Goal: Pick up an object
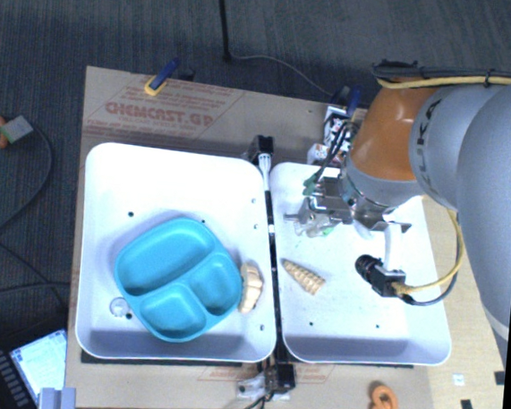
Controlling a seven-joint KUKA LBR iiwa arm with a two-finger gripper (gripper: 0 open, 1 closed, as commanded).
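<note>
Fingers on the gripper [313, 215] low in the right bin [421, 350], spread unclear; ridged cone [304, 277] nearby looks light, stiff; pinch mid-body.

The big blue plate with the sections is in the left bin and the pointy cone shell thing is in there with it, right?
Not quite. The blue plate is in the left bin, but the cone shell lies in the right bin, just past the divider. The camera view shows it there, below the gripper.
</note>
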